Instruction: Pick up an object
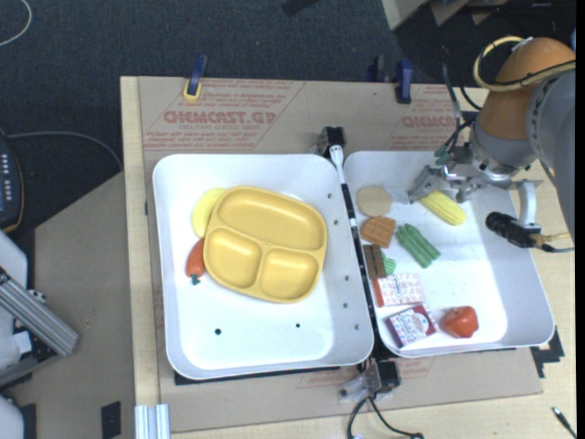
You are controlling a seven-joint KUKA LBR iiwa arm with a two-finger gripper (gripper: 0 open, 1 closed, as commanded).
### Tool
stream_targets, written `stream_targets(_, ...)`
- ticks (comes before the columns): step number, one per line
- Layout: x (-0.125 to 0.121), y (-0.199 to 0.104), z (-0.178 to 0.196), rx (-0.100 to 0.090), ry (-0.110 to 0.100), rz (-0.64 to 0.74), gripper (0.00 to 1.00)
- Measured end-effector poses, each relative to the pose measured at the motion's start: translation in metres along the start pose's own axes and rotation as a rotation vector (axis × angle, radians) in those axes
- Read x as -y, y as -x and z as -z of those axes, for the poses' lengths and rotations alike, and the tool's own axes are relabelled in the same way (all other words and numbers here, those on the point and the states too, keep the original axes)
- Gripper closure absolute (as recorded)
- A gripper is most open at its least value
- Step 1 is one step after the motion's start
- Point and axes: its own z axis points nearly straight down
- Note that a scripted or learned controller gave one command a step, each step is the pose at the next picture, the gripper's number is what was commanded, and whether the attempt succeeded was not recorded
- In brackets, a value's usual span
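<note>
My gripper (446,187) hangs low over the back of the right bin (512,286), its fingers spread open. Just below and in front of it lies a yellow corn cob (444,208), its far end under the gripper; nothing is gripped. The same bin holds a round tan cookie (373,199), a brown bread piece (378,231), green beans (418,244), two red-and-white packets (400,290) (409,325) and a red tomato (460,321).
The left bin (256,341) holds a yellow compartment tray (263,243), a yellow item (205,210) poking out beneath it, and an orange-red pepper (195,261) at its left side. A dark brown bar (374,262) lies along the right bin's left wall.
</note>
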Motion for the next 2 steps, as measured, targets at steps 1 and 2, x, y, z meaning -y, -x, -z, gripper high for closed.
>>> stream_targets(1, -0.001, 0.0, 0.013, 0.002, 0.005, 0.001, 1.0)
stream_targets(2, -0.011, 0.006, 0.065, 0.003, 0.01, -0.001, 1.0)
